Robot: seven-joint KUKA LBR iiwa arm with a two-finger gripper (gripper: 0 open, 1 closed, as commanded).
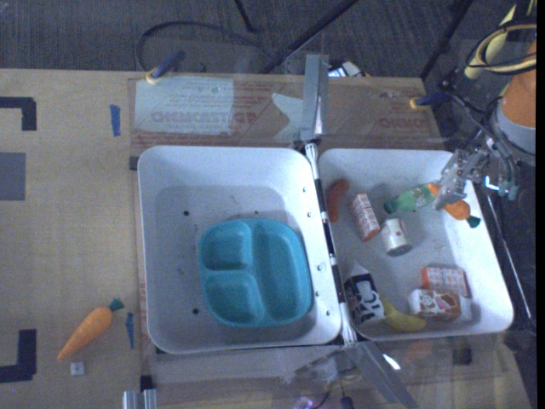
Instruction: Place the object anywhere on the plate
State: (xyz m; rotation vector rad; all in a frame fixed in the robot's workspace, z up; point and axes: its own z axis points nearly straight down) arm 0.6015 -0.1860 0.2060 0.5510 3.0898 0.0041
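Note:
A blue divided plate (pixel 254 271) lies in the left white bin (pixel 162 177). Several toy foods are spread across the right bin (pixel 498 301). My gripper (pixel 457 181) hangs over that bin's far right part. It is right above the orange-capped end of a green bottle (pixel 410 199) lying on its side, and just beside a small orange carrot (pixel 459 210). Nothing can be seen held between its fingers.
Also in the right bin are a red sausage (pixel 338 196), a red-and-white packet (pixel 366 216), a silver can (pixel 395 236), two small cartons (pixel 443 292), a banana (pixel 402 318) and a black-and-white carton (pixel 364 299). A larger toy carrot (pixel 85 331) lies on the bench at the left.

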